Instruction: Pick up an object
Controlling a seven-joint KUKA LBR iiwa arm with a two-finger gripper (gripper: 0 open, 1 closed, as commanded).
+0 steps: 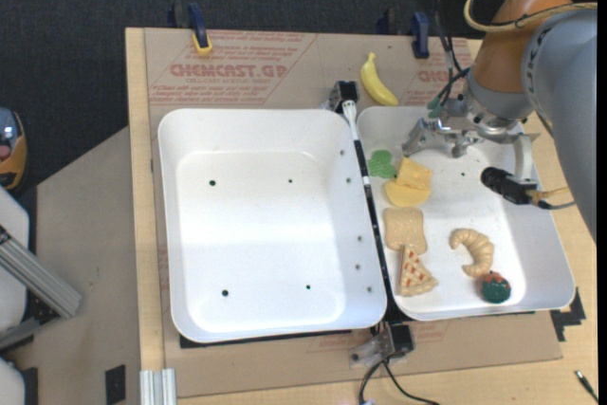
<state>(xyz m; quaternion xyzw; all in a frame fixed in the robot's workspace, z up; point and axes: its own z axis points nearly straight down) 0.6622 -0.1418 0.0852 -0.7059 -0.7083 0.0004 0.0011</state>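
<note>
My gripper (438,141) hangs over the back of the right bin (542,253), fingers spread open with nothing between them. Just in front of it and to the left lie a yellow cheese wedge (410,183) and a green leafy piece (381,164). Nearer the front of that bin are a slice of bread (404,229), a pizza slice (414,272), a croissant (472,250) and a small red and green fruit (493,287).
The left bin (256,223) stands beside the right one, with their rims touching. A yellow banana (377,81) lies on the cardboard bench top behind the bins. The grey arm fills the upper right.
</note>
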